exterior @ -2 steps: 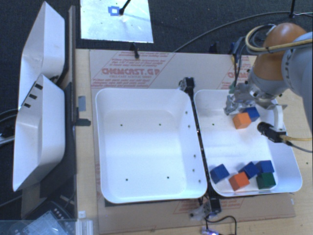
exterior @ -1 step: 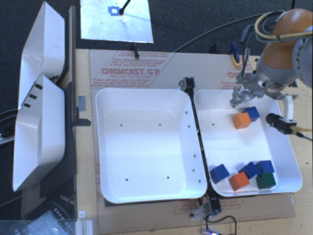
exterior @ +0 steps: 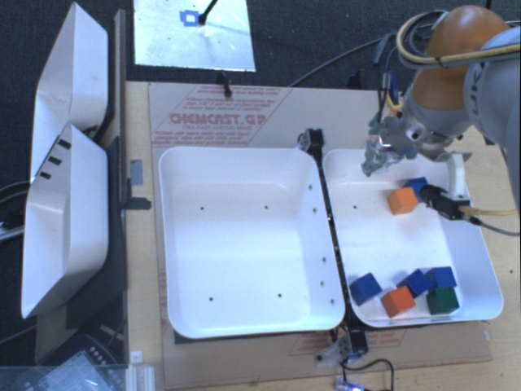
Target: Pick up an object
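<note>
Pincer (exterior: pixel 374 164) is low over the far-left part of the right bin (exterior: pixel 476 255), pointing down, close to that bin's far wall. Cannot tell how far open it is from this angle, and no block is seen in its grasp. Grey arm with orange band (exterior: pixel 464 27) comes in from the right above it. The nearest thing is the upper orange block (exterior: pixel 402 200), just right of the pincer and a bit nearer the camera, apart from it. The upper blue block (exterior: pixel 418 186) touches its far-right side. The rest of the blocks sit along the right bin's near end. The left blue block (exterior: pixel 365 287) is slightly apart, then comes the lower orange block (exterior: pixel 398 300). The middle blue block (exterior: pixel 417 282) is just behind that one. The right blue block (exterior: pixel 442 277) has the green block (exterior: pixel 443 300) touching it in front. Left bin (exterior: pixel 175 177) sits just beside the right bin, rims meeting along the middle. Both bins are on a clear sheet with red lettering (exterior: pixel 218 119) on the bench (exterior: pixel 423 344). A metal plate (exterior: pixel 194 23) lies beyond the bench, and spare white bins (exterior: pixel 65 177) lean tilted at far left.
</note>
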Motion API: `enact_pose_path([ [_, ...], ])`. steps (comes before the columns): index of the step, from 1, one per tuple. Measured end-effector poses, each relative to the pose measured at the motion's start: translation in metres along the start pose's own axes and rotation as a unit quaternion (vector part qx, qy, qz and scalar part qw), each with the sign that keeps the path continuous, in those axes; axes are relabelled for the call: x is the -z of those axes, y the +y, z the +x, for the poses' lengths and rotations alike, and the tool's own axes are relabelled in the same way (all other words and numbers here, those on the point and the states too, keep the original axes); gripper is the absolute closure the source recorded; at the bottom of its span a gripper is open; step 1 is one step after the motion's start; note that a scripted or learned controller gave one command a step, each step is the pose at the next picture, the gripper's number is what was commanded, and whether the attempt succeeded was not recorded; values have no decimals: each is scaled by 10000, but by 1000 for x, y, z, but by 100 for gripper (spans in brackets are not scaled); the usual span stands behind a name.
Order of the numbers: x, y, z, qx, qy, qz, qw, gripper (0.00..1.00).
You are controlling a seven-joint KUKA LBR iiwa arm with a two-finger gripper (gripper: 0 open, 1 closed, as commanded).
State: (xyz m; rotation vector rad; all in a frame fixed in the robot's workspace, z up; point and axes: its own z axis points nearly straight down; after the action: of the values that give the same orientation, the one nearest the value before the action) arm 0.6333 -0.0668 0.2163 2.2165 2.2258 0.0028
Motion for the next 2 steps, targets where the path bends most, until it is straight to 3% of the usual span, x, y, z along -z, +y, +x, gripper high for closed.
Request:
enact_pose_path([
  [2,19,16,102,5,2,1,10000,100],
])
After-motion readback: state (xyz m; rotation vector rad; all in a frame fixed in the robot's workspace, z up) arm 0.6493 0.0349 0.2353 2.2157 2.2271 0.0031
